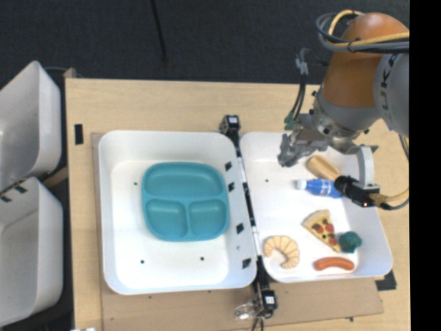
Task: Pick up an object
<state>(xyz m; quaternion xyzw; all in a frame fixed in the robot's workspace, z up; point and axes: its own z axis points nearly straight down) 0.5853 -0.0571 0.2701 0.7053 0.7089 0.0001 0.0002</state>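
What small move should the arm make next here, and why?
Probably a short shift toward the tan bread roll, then a descent. The gripper hangs over the upper part of the right bin, above bare floor, with nothing seen in it. The roll and the blue tube lie closest, just beside it; the pizza slice, croissant and sausage lie farther down.

Bread roll [322, 167] half under end effector [292, 152]

Looks like a robotics lab setup, not anybody's kitchen.

There's a plywood bench [172, 102] with two white bins [110, 205] clipped side by side, cabling running off a grey-and-orange industrial arm [355, 67], dark carpet floor behind, and the "food" is toy stuff: croissant [282, 249], pizza slice [321, 227], sausage [335, 263].
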